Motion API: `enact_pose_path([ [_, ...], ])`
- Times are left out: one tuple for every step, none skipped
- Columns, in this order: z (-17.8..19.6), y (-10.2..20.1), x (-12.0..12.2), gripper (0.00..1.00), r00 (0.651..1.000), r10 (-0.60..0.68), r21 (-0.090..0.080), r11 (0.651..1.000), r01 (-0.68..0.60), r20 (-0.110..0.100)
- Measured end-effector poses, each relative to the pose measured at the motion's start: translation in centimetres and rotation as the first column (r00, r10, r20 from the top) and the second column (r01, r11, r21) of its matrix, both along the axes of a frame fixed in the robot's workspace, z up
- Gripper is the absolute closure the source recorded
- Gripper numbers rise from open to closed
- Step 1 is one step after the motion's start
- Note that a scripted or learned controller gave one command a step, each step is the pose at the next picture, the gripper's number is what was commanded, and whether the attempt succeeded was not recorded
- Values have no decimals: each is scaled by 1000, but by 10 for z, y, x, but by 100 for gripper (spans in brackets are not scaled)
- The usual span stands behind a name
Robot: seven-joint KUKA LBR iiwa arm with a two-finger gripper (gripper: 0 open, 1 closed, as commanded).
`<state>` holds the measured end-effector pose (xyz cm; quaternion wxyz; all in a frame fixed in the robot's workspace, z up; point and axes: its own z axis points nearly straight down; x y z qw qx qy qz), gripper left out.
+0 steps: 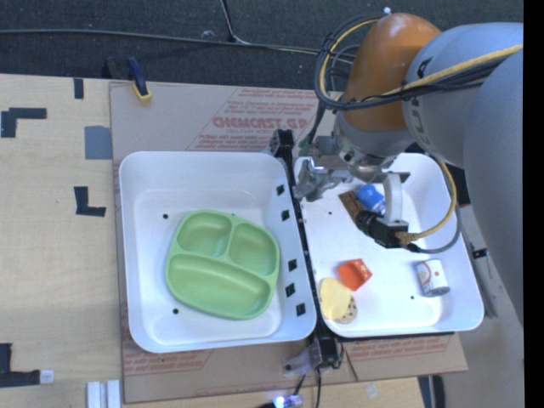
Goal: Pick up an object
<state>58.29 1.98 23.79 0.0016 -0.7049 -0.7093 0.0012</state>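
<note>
The right bin holds an orange-red block, a pale yellow round piece at its front left, and a small white can with a red label at its right side. A blue object and a brown strip lie near the back, partly under the wrist. My gripper hangs low over the back left corner of that bin, close to the divider between the bins. Nothing shows between its fingers.
The left bin holds a green divided plate. Black clips run along the wall between the two bins. The arm's orange band and grey body cover the back right of the bench. Cables loop from the wrist over the right bin.
</note>
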Motion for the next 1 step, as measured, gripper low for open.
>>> enact_pose_path([
  [0, 61, 4, 100, 1000, 1, 1, 1000, -1, 2],
])
